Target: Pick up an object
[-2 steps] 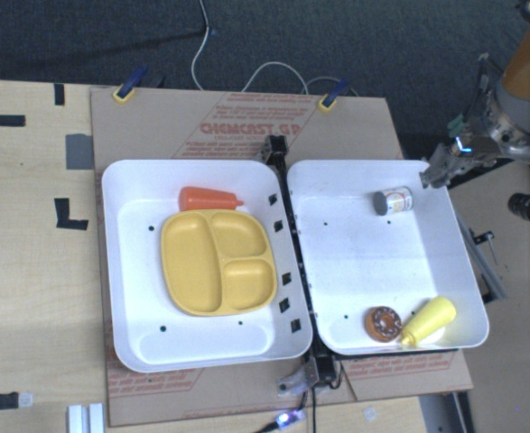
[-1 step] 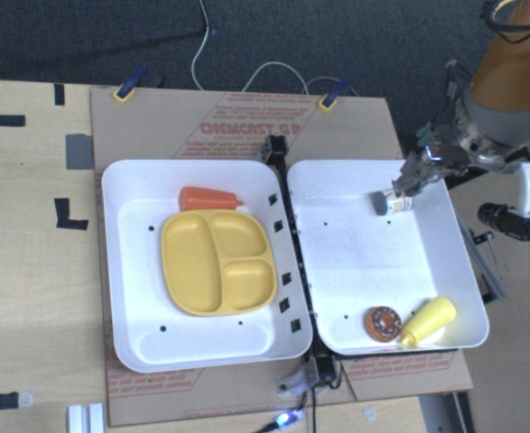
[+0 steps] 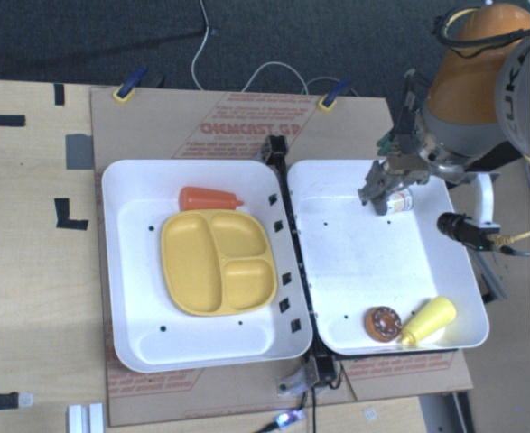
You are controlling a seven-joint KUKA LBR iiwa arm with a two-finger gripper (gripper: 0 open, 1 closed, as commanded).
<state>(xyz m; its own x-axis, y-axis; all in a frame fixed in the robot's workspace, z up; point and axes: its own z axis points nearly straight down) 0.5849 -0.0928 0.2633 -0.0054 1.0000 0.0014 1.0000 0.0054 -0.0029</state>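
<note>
bench (image 3: 30,242): tan top with black marks, a cardboard sheet (image 3: 237,124) under both bins
arm (image 3: 477,70): grey with orange band, comes in over the far right corner of the right bin
left bin (image 3: 129,332): white, shallow, touching the right bin along a black clipped seam
right bin (image 3: 468,278): white, shallow, floor mostly bare in the middle
yellow tray (image 3: 218,262): three compartments, flat on the left bin floor, about centre, slightly toward the far edge
orange carrot-shaped toy (image 3: 209,198): lying along the far edge of the left bin, just beside the tray's far rim
yellow bottle (image 3: 427,321): on its side, near right corner of the right bin, tilted diagonally
donut (image 3: 384,323): brown, sprinkled, near edge of the right bin, touching or just beside the bottle's lower end
small silvery object (image 3: 400,202): near the far edge of the right bin, just beside the fingertips, too small to identify
gripper (image 3: 379,190): low over the far part of the right bin; fingers: cannot tell if spread or closed; grasp on the silvery object not visible
</note>
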